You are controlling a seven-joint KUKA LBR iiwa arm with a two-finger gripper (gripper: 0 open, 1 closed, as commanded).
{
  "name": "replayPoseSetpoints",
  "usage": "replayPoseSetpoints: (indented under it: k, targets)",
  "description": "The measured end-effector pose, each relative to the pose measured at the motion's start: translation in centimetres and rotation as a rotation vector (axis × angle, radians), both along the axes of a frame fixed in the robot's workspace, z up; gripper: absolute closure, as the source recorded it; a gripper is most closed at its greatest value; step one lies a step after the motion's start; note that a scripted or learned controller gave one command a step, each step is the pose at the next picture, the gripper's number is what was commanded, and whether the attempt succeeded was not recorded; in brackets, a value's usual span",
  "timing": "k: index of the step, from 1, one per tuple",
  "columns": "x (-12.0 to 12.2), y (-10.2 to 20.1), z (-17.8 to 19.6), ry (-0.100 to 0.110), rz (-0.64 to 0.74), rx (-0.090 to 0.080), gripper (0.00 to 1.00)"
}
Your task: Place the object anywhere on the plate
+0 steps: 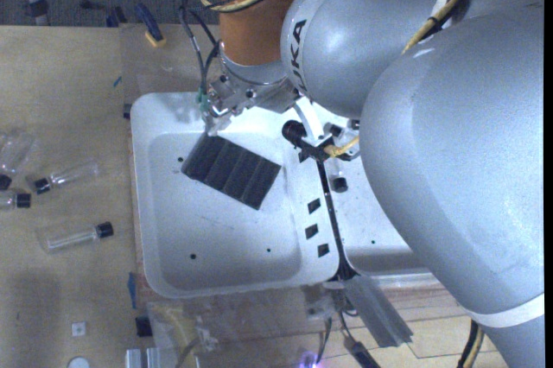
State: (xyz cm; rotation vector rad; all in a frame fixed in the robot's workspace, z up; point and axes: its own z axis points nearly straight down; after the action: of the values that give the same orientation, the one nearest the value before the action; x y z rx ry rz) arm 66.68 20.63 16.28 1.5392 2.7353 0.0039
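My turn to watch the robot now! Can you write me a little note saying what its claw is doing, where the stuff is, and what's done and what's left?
Gripper: low at the top edge of the left bin, right by the dark ribbed slab; the view doesn't show its grip.
Slab: lying flat in the left bin, one corner under the gripper.
Plate: I can't pick one out; the arm covers most of the right bin.
Done: nothing placed.
Left: lift the slab, set it on the plate.

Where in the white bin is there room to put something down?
The left bin has bare floor in front of the dark ribbed plate, toward its near rim, and a strip along its left wall. The far corner is crowded: the gripper hangs at the plate's top edge.
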Motion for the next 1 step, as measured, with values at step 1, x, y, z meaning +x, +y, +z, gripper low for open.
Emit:
replayPoseSetpoints:
  k: [1]
  targets:
    - [0.03,0.76,4.87,-0.004,0.620,-0.001,1.00]
